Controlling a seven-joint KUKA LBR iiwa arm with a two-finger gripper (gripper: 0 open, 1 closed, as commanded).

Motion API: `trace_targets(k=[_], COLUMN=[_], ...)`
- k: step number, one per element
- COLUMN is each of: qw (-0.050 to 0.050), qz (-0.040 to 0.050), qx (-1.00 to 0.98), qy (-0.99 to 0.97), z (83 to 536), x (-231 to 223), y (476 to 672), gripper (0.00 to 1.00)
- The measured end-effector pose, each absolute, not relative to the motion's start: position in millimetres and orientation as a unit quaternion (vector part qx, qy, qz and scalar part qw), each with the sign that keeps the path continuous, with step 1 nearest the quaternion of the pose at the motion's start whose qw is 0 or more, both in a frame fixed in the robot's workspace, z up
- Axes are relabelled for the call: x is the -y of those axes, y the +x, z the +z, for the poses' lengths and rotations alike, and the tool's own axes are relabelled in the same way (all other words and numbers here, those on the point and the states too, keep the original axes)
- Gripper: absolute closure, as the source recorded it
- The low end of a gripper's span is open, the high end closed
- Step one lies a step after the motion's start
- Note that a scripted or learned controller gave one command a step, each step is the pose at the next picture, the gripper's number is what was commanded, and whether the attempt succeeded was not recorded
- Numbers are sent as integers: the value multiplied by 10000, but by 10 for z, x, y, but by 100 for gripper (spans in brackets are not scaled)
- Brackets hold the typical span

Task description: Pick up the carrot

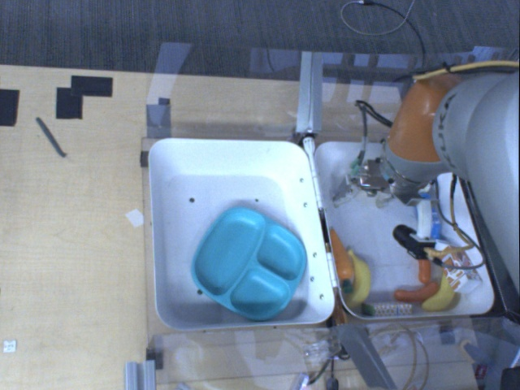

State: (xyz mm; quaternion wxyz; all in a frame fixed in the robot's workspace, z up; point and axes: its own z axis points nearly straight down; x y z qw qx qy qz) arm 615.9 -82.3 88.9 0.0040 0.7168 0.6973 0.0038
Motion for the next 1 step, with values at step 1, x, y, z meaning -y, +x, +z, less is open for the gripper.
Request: trace_targets(k=[1], qw=[23], qz=[25], qx=[-5452], qy=[8383], z=[3099], x=[740], y=[6427], gripper=[0])
